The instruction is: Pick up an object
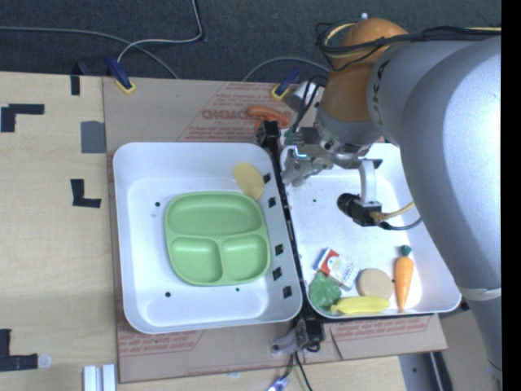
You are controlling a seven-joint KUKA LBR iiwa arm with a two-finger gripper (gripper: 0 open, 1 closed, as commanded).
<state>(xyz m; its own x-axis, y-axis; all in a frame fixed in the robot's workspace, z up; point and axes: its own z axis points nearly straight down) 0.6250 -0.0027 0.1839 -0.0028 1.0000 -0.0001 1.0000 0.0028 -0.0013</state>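
Two bins: white, shallow, side by side on the bench (49, 218); left bin (134, 177), right bin (431, 275).
Arm: grey arm (456, 153) with orange band (358, 63) reaches in from the right, over the upper part of the right bin.
End effector: end effector (299, 166) sits at the upper left of the right bin, just beside the divider between the bins; whether it is open or closed cannot be told, and nothing is seen gripped.
Black part: a dark fitting (361, 208) with a cable hangs below the wrist, over the right bin floor.
Left bin contents: green tray (218, 239) with three compartments lies flat in the middle; a pale yellow piece (249, 179) lies near the upper right corner, just above the tray and close to the divider.
Right bin contents: clustered along the lower edge, well apart from the end effector. Carrot (403, 278) at right, upright in the view; tan round piece (374, 283) just beside it; yellow banana (362, 305) below; green leafy piece (324, 292) at left; red-and-white packet (335, 266) just above it.
Outside bins: orange-red item (269, 113) on the cardboard above the bins.
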